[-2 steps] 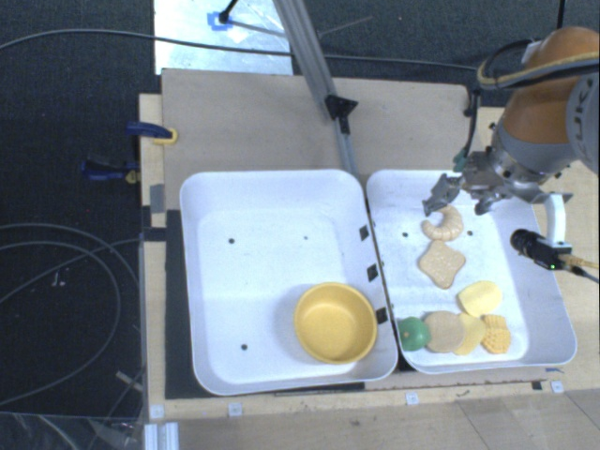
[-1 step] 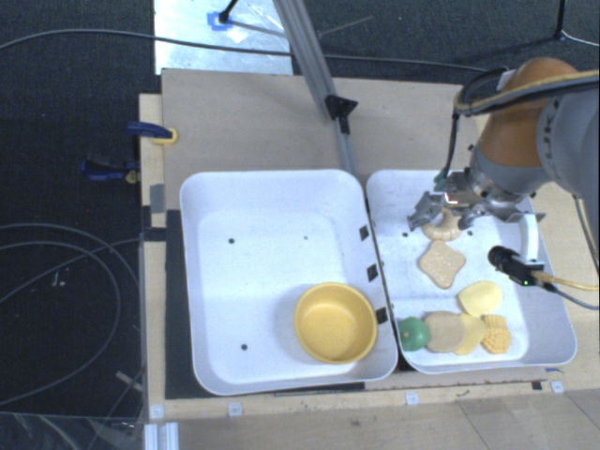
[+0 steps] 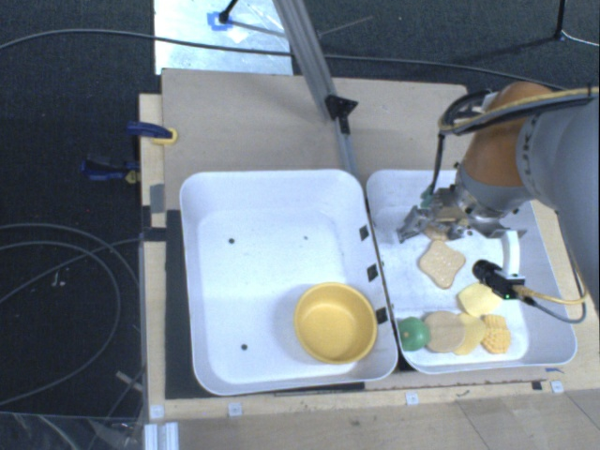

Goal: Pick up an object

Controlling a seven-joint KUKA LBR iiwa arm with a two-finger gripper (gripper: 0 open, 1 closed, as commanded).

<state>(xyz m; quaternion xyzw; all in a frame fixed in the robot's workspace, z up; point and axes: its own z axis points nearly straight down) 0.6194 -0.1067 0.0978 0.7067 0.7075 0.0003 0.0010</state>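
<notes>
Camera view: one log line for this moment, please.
arm: over right bin | gripper: above tan toast piece | grasp: unconfirmed | left bin: yellow bowl

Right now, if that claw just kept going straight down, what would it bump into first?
Probably the beige toast-shaped piece just below the gripper in the right bin, though depth is hard to judge from above.

Two white bins side by side on a tan board [image 3: 253, 111] — left bin [image 3: 211, 195], right bin [image 3: 389, 190], rims touching. Blue clamp [image 3: 122, 167] with a yellow-tipped one [image 3: 155, 134] at the board's left edge. Grey pole [image 3: 305, 40] slants down to the bins' seam. Black cables [image 3: 56, 279] loop on dark carpet [image 3: 66, 82] — left side.
</notes>
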